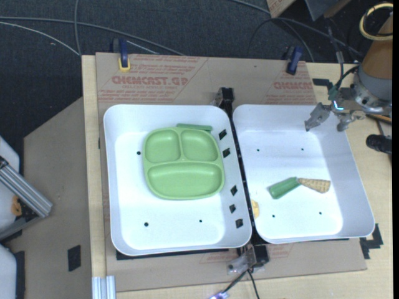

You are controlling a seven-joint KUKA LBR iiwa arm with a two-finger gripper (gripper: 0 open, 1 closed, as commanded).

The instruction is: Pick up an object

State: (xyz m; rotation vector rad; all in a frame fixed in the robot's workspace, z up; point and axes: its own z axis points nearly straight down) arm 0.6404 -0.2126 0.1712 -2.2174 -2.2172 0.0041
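A green object with a tan waffle-patterned end (298, 186), like a toy cone, lies in the right bin (349, 185) near its middle. My gripper (328, 118) hangs over the far right corner of that bin, well above and behind the object. Its two fingers (312, 118) are spread apart with nothing between them. A green divided plate (183, 164) rests in the left bin (118, 167).
A small yellow bit (255, 209) sits at the right bin's left wall. Black clips line the divider between the bins (228, 167). Blue clamps (124, 60) hold the board at the back. Cables run across the dark floor behind.
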